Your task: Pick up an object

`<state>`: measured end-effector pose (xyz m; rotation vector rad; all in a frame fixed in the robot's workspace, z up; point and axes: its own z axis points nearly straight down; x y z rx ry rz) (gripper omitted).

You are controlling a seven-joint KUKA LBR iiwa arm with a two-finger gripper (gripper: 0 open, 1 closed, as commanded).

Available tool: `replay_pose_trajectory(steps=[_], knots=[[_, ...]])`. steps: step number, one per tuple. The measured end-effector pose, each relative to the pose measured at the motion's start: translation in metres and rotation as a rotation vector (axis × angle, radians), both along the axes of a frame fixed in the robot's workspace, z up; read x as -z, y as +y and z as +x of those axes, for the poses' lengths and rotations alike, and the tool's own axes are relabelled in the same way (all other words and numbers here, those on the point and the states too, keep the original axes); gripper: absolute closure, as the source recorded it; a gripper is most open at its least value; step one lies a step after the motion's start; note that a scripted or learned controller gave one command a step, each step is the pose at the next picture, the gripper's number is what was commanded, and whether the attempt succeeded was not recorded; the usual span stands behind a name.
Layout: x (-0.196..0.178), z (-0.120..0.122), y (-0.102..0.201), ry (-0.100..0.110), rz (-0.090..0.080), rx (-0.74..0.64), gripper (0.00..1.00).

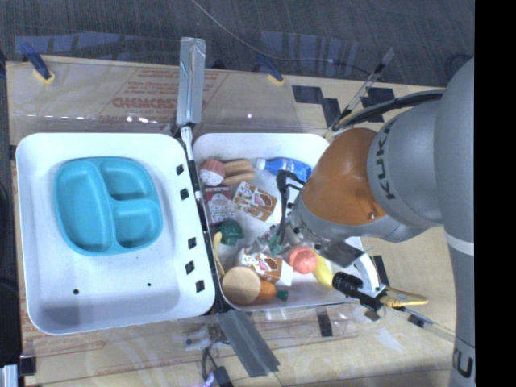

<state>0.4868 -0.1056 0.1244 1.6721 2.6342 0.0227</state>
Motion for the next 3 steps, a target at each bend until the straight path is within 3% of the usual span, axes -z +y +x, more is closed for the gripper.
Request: replay_pose_trajectory(steps=[1,2,3], knots=[[-0.181,0.037,0.051,0.02,0.003,0.22,1.0],[-0.179,0.036,0.05,0.026,0.002,0.222,0.0],[-0.064,-0.012,0.062,0.033,-0.001,0.066,0.0]])
